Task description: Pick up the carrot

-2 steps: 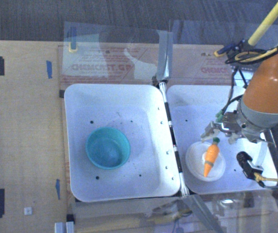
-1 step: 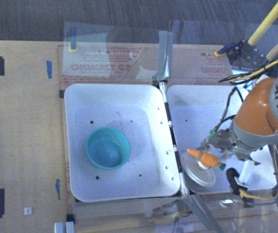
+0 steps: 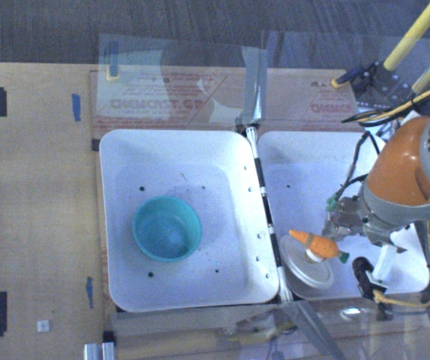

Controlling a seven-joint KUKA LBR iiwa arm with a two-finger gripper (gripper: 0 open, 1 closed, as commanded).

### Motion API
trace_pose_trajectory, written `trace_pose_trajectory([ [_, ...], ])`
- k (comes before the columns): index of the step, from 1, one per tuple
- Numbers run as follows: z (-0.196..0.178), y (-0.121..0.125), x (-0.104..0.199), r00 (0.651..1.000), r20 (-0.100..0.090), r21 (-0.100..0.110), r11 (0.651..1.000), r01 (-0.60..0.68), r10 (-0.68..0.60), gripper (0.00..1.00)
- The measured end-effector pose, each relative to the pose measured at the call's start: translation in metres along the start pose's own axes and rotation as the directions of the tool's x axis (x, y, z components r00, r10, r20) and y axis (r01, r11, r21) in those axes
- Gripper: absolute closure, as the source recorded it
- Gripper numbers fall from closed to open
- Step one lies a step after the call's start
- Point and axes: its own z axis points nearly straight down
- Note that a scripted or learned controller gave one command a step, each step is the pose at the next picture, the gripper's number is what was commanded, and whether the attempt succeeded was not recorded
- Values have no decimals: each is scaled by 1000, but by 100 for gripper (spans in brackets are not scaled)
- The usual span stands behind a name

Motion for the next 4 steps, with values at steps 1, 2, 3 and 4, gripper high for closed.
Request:
trace_pose_trajectory([
  [1,0,0,0,1000,0,0,1000,0,0,0],
  [2,10,-25,22,1000,2,3,1000,-7,6,0],
  [3,-1,-22,19,1000,5,-8,1000,-13,13,100],
  [4,-121,-36,73,969,-3,14,969,246,-246,100],
])
